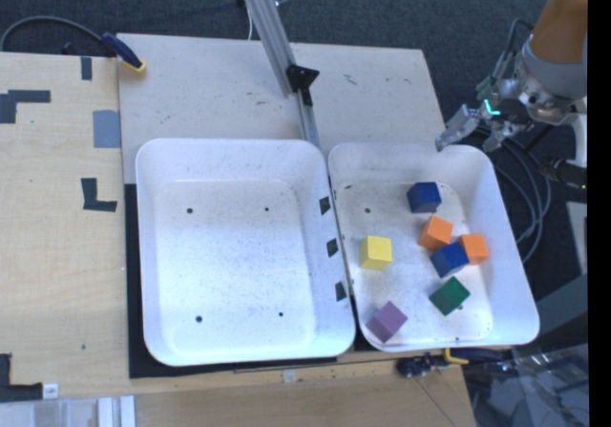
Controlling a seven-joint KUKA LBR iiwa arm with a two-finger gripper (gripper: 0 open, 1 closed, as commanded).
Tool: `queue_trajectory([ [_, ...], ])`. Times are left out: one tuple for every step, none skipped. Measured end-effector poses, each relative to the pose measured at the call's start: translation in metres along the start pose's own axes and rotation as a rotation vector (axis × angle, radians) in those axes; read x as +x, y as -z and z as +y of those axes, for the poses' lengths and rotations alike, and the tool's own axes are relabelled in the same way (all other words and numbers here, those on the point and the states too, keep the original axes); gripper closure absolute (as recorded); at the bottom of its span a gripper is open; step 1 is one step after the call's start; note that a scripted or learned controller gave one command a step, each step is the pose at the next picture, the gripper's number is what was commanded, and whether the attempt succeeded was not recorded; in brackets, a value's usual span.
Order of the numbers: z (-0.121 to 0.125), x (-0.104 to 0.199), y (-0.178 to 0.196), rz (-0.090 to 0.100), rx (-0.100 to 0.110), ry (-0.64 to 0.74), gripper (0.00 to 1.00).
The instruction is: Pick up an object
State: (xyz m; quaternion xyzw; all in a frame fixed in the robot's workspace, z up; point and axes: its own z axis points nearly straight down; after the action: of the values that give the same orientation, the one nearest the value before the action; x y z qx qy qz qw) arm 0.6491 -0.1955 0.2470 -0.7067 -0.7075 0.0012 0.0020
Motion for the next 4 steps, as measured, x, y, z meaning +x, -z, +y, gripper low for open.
queue_trajectory([
  [0.001, 0.000, 0.003, -0.003, -0.003, 0.001, 0.00],
  [0.008, -0.007, -0.052, -0.002, 0.001, 0.000, 0.00],
  [0.012, 0.000, -0.114, -0.001, 0.003, 0.002, 0.00],
  [0.011, 0.001, -0.159, -0.002, 0.001, 0.002, 0.00],
])
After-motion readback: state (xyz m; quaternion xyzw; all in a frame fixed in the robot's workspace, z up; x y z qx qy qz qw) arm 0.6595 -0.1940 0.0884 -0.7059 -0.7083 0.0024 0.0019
